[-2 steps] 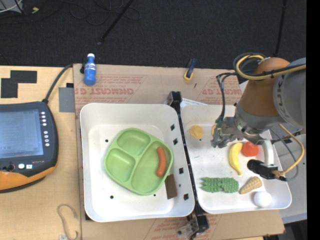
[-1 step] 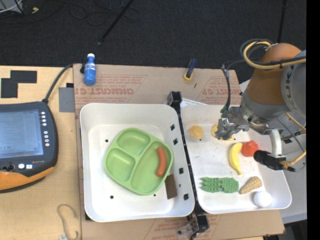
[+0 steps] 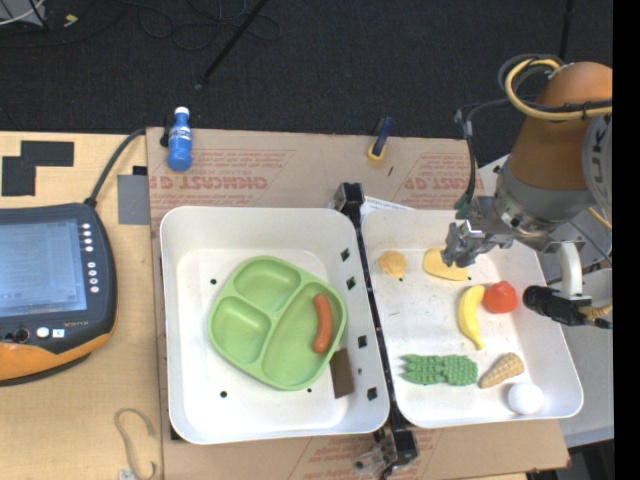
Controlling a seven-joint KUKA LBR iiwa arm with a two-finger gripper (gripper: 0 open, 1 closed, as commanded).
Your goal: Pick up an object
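My gripper [image 3: 459, 251] hangs low over the back of the right bin [image 3: 560, 368], its tips right above a flat yellow piece [image 3: 440, 266]. Nothing shows between the tips. In the same bin lie a small yellow lump [image 3: 392, 263], a banana [image 3: 470, 315], a red tomato [image 3: 500, 297], a green bumpy vegetable [image 3: 438, 370], a tan cone [image 3: 501, 370] and a white ball [image 3: 524, 398]. The left bin [image 3: 190, 368] holds a green divided plate [image 3: 255, 318] with a red sausage [image 3: 322, 322] on it.
A blue bottle [image 3: 179, 139] and a blue-and-yellow clamp [image 3: 379, 139] sit on the cardboard behind the bins. A tablet [image 3: 45, 268] lies at the far left. The black divider [image 3: 360, 308] runs between the bins.
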